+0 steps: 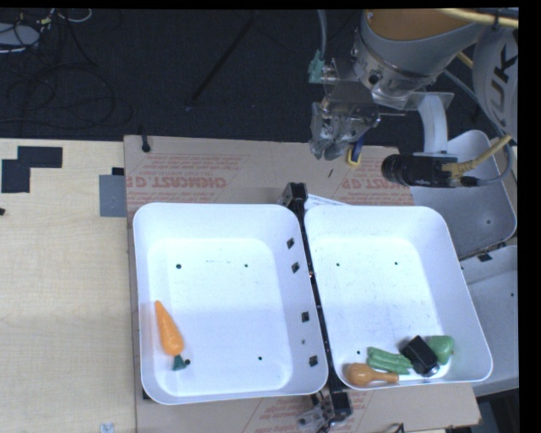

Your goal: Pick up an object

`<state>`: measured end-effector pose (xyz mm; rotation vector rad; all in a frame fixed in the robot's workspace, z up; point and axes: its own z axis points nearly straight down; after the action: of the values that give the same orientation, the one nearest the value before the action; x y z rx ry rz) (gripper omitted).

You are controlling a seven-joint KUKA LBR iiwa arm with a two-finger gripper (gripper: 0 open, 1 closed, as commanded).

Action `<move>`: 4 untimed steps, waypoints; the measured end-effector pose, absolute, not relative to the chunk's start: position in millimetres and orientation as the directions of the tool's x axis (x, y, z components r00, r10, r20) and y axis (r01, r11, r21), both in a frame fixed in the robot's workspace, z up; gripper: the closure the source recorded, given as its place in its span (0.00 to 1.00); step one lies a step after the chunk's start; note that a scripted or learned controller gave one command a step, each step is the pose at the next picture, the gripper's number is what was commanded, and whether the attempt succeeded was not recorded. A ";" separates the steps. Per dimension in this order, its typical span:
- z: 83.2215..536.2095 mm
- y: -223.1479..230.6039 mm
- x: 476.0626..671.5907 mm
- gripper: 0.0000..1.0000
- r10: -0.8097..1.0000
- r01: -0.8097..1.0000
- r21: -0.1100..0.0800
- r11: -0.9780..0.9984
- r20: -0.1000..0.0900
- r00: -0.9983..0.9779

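Near edge of right bin: three or four small things lie bunched in the near right corner of the right bin (385, 232). A tan pear-shaped piece (369, 375) lies nearest, its thin stem pointing right. A green pod (389, 361) sits just behind it, touching or nearly so. A black block (420, 354) lies tilted beside the pod, and a rounder green piece (441, 345) pokes out from behind the block on its right.

Near edge of left bin: an orange carrot (168, 329) lies along the left wall of the left bin (211, 224), thick end away from the camera, with its small dark green top (179, 364) at the near tip.

Between the bins: a black divider strip (306, 296) runs where the two rims meet, from the near edge back to the far edge.

Under the bins: a brown cardboard sheet (220, 173) with reversed red lettering lies on the pale wooden counter (59, 287).

Far side: the end effector (336, 139) hangs above the cardboard just behind the far rim of the right bin, well apart from every object in the bins. Nothing sits in it. Its grey metal parts blur together, so whether it is apart or together cannot be told.

Arm: the grey arm (406, 51) with its orange band (414, 21) comes in from the upper right.
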<state>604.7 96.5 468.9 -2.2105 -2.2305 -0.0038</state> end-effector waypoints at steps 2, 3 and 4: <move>524.1 140.1 531.5 1.00 1.000 1.000 0.000 0.010 0.002 -0.010; 532.6 212.8 547.2 1.00 1.000 1.000 -0.003 0.008 0.000 -0.008; 537.7 173.9 502.8 1.00 1.000 1.000 -0.006 0.000 -0.002 0.000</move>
<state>502.8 173.9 537.7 -2.2191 -2.2194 0.0084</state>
